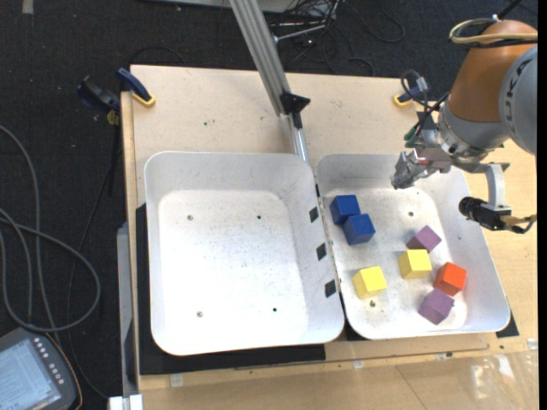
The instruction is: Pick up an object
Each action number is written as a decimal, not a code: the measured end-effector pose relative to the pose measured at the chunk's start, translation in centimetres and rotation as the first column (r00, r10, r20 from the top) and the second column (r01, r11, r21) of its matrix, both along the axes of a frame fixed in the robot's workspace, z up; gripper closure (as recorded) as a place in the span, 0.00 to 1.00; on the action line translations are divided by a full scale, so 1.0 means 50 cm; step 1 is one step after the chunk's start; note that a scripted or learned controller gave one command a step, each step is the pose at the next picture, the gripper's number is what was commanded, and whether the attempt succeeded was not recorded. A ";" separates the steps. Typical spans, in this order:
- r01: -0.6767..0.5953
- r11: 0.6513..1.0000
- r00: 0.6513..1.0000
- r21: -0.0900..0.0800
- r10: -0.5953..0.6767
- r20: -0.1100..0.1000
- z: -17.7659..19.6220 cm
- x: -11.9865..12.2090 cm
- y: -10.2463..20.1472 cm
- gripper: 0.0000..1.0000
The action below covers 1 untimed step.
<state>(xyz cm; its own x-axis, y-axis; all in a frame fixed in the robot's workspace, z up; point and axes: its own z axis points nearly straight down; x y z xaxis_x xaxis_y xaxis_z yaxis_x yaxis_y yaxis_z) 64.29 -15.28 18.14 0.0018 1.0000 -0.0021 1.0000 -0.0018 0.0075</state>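
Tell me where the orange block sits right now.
The orange block lies in the right bin, near its right wall, between a yellow block and a purple block.

Above the far end of the right bin (479,314), the gripper (405,178) hangs over bare floor, apart from two touching blue cubes (351,217), two yellow cubes (371,280), two purple cubes (424,239) and an orange cube (450,277).

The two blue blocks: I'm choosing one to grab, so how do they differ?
The upper blue block lies nearer the bin's divider wall; the lower blue block sits further toward the yellow block. The upper looks slightly larger and is turned differently. Both are blue cubes, touching or nearly so.
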 end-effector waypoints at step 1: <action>-0.003 1.000 1.000 0.000 0.003 -0.001 0.062 0.003 -0.001 1.00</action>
